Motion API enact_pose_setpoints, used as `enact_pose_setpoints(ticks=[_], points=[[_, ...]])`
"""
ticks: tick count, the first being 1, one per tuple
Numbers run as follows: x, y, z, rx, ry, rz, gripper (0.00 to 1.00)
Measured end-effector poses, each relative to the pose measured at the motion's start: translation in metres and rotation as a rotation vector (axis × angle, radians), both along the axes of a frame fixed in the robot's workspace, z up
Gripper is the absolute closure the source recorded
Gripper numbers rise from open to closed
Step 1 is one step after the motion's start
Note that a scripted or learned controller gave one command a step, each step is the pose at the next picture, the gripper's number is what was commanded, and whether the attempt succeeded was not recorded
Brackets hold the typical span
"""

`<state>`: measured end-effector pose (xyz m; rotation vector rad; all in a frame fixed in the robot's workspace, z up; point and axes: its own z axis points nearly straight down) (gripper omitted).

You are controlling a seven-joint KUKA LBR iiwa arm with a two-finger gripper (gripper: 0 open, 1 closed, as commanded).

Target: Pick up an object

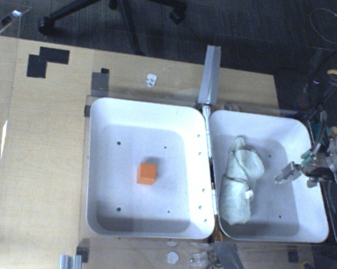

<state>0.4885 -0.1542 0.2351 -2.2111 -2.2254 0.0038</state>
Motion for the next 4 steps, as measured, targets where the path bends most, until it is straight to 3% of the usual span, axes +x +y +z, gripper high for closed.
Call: enact_pose_setpoints(ticks=[1, 2, 3, 4], points=[[0.064, -0.012, -0.104, 0.0, 0.001, 0.037, 0.0], [0.005, 0.001, -0.145, -0.005, -0.024, 0.099, 0.0], [0.008, 0.001, -0.134, -0.006, -0.028, 0.102, 1.0], [0.063, 0.028, -0.042, 0.0, -0.003, 0.153, 1.0]])
